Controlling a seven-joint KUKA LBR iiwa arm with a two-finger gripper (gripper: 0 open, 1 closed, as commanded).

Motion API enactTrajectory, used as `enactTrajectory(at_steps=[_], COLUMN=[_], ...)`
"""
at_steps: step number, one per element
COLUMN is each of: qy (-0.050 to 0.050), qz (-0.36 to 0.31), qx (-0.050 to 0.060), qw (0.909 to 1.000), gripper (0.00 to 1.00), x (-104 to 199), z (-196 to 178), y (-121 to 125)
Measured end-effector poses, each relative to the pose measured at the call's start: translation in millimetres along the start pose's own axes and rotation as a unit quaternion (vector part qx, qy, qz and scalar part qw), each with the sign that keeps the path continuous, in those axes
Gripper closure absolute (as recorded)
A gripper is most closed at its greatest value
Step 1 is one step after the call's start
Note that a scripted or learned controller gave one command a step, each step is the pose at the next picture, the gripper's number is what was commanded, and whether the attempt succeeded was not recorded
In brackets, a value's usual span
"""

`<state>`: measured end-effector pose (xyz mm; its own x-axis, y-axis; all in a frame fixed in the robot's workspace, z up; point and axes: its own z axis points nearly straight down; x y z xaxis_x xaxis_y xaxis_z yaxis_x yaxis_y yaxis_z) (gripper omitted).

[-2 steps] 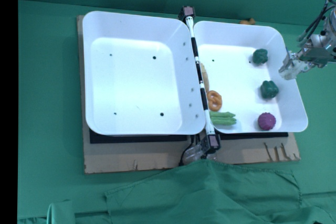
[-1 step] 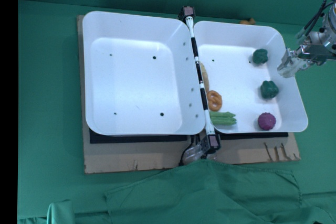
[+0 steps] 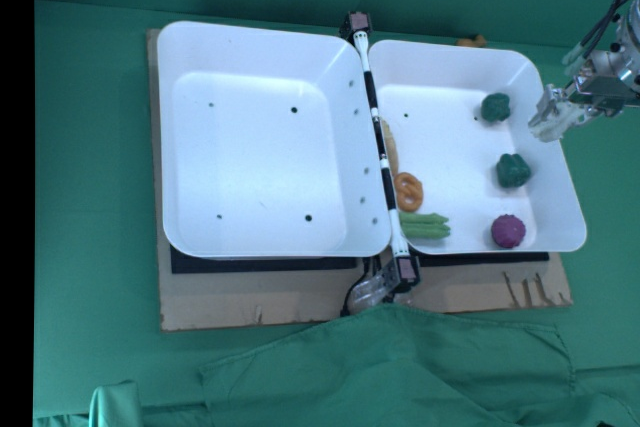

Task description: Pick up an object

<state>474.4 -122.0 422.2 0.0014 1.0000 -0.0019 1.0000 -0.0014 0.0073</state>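
Two white bins are set side by side: the left bin and the right bin. In the right bin are seen green beans, a pretzel, two dark green lumps and a purple ball. The gripper is held over the right rim, nothing seen in it; open or closed cannot be told.

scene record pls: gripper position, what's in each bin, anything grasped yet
gripper: at the right bin's right rim, above it, near the upper dark green item
right bin: two dark green items, purple item, green beans, pretzel, pale tan item by the divider
left bin: bare white floor with small dark dots
grasped: nothing seen between the gripper's parts
task state: pick not yet done
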Motion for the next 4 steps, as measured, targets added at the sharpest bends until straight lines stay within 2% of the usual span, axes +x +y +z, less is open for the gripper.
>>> enactTrajectory(at_steps=[1,2,3,4], qy=[0.0,0.001,-0.001,0.001], qz=[0.0,0.001,0.002,0.001], qx=[0.001,0.003,-0.001,0.006], qw=[1.0,1.0,1.0,1.0], gripper=[1.0,1.0,1.0,1.0], x=[6.6,-0.1,-1.1,-5.3], z=[-7.3,0.1,-12.7,67.6], y=[0.7,-5.6,-4.7,30.8])
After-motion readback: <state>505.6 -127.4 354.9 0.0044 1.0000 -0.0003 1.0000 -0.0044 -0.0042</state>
